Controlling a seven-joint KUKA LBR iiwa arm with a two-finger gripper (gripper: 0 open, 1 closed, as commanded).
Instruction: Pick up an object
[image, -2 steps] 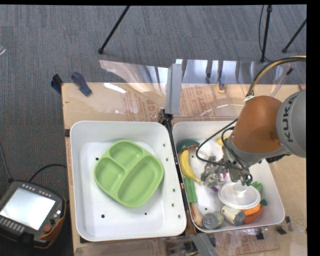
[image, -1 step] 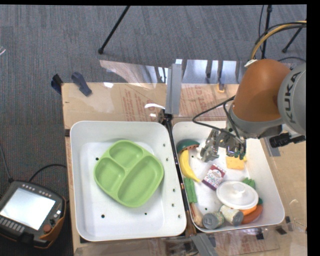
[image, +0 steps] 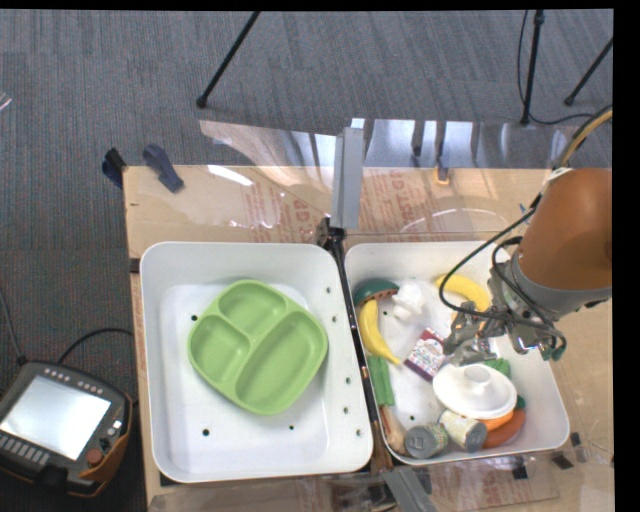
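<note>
Camera view, from the near edge outward. At the near left corner, beside the surface (image: 200, 205), lies a grey handheld pendant (image: 60, 425) with a pale screen. Two shallow white bins sit side by side on the surface. The left bin (image: 170, 290) holds a green divided plate (image: 258, 345), lying flat near its middle. The right bin (image: 555, 415) is crowded. Along its near wall lie a small grey can (image: 426, 441) on its side and a pale cylinder (image: 463, 429). Just behind them is a white lidded bowl (image: 477, 391) resting over an orange piece (image: 505, 428). Along the left wall lies a green stick-like item (image: 381, 380), and beside it a yellow banana (image: 375, 332). A small purple-and-white packet (image: 425, 354) lies near the bin's middle. Farther back are a white figure (image: 408, 299) and a second yellow banana (image: 464, 290). The hand (image: 478, 338) hangs over the middle of the right bin, just behind the bowl and beside the packet; whether it is wide or narrow cannot be told. Above it is the arm's orange band (image: 570, 232). Beyond the bins, tripod legs (image: 228, 55) stand on grey carpet.
</note>
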